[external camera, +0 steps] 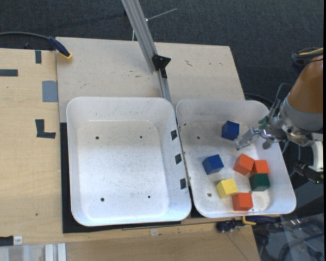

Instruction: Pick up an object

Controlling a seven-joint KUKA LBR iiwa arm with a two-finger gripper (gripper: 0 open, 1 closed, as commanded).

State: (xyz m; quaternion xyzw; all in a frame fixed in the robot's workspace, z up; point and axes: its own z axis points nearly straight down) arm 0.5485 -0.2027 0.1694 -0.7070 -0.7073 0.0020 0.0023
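Gripper [249,138] over right bin [206,109], nothing between its fingers; released or clenched, cannot tell. Blue cube [230,130] just left of it. 6 more blocks lie nearer. No legible writing.

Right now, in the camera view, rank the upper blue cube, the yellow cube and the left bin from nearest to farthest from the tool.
1. Upper blue cube, just left of the tool.
2. Yellow cube, lower in the right bin.
3. Left bin, across the divide.
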